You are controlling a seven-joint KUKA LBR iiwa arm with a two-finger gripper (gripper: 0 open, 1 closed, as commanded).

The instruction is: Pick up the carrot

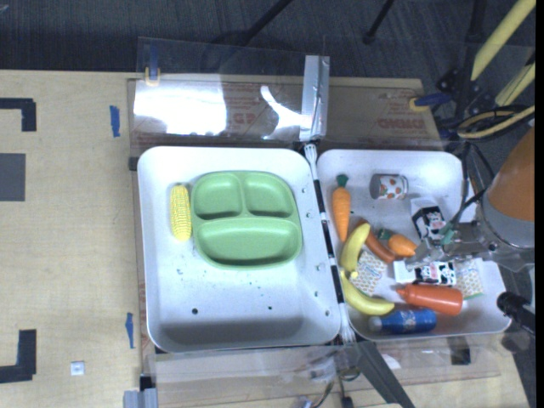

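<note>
One carrot (341, 212) well left of jaws

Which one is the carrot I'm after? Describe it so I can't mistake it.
Look in the right-hand bin, along its left wall. The carrot lies there lengthwise, green top toward the far edge, just above the bananas. It is long, plain orange and tapered, unlike the shorter orange piece lying mid-bin.

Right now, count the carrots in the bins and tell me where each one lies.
2. One carrot lies upright along the left wall of the right bin. A smaller carrot lies mid-bin beside the bananas. The clutter could hide others.
</note>
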